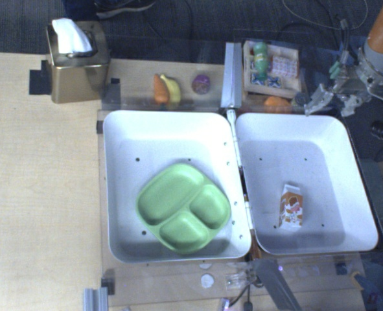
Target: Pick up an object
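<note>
A small juice carton [291, 207] lies flat in the lower middle of the right bin [327, 138], printed orange and white, its gabled top pointing toward the upper edge of the frame. It looks light and fairly stiff, though thin card would dent under a hard squeeze. Its coated faces may be slippery. The best hold is probably across the narrow width of its body, near mid-length, with the fingers coming straight down on either long side.

The other candidate is a green divided plate [184, 207] in the lower part of the left bin [123, 141]. It is rigid plastic, wide and shallow, so only its rim or a divider ridge would fit a two-finger hold.

The gripper [330, 96] hangs at the upper right of the frame, past the far rim of the right bin, well apart from the carton. Whether its jaws are open or closed cannot be told. Nothing lies between it and the carton, and the bin floor around the carton is bare.
</note>
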